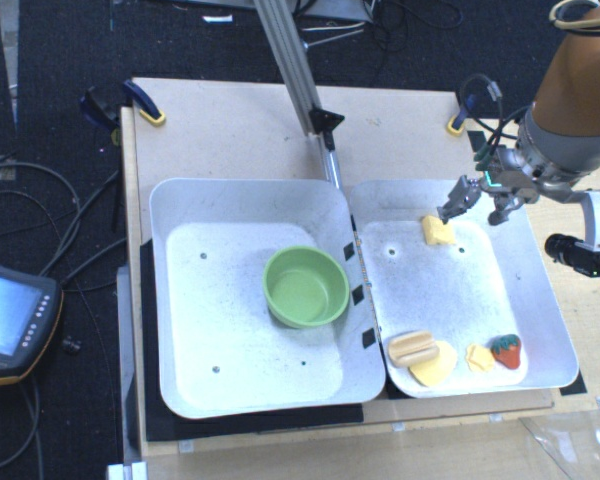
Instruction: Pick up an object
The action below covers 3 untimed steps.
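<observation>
My gripper point(477, 206) hangs over the far edge of the right bin point(540, 298), its two dark fingers spread apart with nothing between them, so it is open. A small yellow piece point(438, 231) lies on the bin floor just left of and below the fingers, apart from them. Near the bin's front edge lie a tan hot-dog bun point(411, 346), a pale yellow piece point(434, 365), a small yellow wedge point(480, 357) and a red strawberry point(507, 351).
A green bowl point(305, 286) stands in the left bin point(180, 268), near its right side. A slanted metal pole point(295, 63) runs from the top down to the divide between the bins. Clamps sit at the bench's far corners.
</observation>
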{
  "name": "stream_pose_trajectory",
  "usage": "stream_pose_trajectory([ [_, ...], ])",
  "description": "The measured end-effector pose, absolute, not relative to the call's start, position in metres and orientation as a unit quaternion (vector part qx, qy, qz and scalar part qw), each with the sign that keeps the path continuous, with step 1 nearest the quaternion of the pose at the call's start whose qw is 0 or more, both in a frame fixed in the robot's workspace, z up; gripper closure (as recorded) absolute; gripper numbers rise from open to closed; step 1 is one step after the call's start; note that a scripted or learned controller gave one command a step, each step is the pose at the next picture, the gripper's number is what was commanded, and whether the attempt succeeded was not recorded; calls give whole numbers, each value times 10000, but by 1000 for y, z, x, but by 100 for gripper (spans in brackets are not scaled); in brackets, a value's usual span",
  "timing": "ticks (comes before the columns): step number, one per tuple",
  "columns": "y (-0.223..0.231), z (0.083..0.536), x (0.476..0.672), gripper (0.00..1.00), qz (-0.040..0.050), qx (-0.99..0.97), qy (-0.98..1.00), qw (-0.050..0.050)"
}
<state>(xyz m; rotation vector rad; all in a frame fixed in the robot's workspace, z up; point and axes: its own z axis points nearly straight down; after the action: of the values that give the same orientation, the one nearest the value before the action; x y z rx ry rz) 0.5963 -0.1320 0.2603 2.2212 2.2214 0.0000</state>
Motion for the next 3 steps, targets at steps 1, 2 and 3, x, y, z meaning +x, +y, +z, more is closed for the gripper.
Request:
stream_pose_trajectory([
  [1, -132, 260, 596, 0, -1, 7071, 7071, 0],
  [2, -138, 215, 599, 0, -12, 7072, 7070, -16],
  [3, -138, 172, 601, 0, -12, 7070, 7072, -16],
])
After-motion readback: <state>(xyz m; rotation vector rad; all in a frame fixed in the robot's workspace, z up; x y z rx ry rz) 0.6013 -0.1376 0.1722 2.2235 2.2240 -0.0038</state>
